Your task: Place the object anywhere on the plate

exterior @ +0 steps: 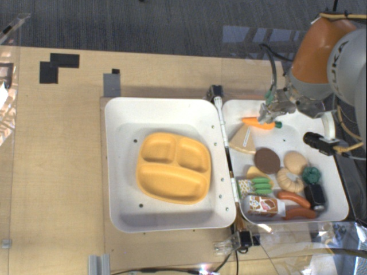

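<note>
We are looking down on a tan surface (63, 153) carrying 2 white bins side by side. The left bin (166, 110) is holding a yellow plate (173, 167) with 3 compartments, sitting near its middle, and nothing is lying on the plate.

The arm (330, 44) is reaching in from the right, its orange band showing above the grey wrist. The hand (270, 114) is hanging low over the far part of the right bin (338, 205), directly at the orange carrot (257, 122) with a green tip. We cannot tell how far the fingers are spread, nor whether the carrot is between them; the hand is covering 1 end of it and the carrot seems to be lying on the bin floor.

Near the carrot, a pale wedge (244, 137) is resting by the bin's left wall. Toward the near side, a brown disc (267, 160), a beige bread roll (295, 161), a croissant (289, 181), green beans (259, 183), a green leafy piece (311, 175), a black item (315, 195), a sausage (295, 199) and a carton (261, 205) are crowding together, many of them touching.
</note>
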Available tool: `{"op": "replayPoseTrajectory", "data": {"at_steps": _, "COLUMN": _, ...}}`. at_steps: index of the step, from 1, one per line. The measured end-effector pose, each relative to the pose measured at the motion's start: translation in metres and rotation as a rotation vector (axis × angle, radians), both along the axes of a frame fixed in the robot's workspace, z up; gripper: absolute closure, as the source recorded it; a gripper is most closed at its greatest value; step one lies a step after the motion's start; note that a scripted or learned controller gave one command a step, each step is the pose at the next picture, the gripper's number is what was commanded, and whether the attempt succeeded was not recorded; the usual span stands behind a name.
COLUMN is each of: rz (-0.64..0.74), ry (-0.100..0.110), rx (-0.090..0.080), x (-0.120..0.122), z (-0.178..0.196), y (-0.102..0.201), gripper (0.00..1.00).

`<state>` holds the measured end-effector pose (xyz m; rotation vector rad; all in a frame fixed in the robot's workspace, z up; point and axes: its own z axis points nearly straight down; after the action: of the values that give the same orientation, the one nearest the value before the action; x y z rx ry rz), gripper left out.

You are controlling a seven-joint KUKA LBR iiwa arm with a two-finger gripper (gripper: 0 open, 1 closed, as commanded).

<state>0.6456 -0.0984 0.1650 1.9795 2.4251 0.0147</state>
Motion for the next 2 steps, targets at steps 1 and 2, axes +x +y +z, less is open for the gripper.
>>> {"op": "replayPoseTrajectory", "data": {"at_steps": 1, "rz": 0.000, "ry": 0.001, "rx": 0.000, "x": 0.000, "z": 0.000, "y": 0.000, "gripper": 0.00}}
{"op": "replayPoseTrajectory", "data": {"at_steps": 2, "rz": 0.003, "ry": -0.005, "rx": 0.000, "x": 0.002, "z": 0.010, "y": 0.001, "gripper": 1.00}}
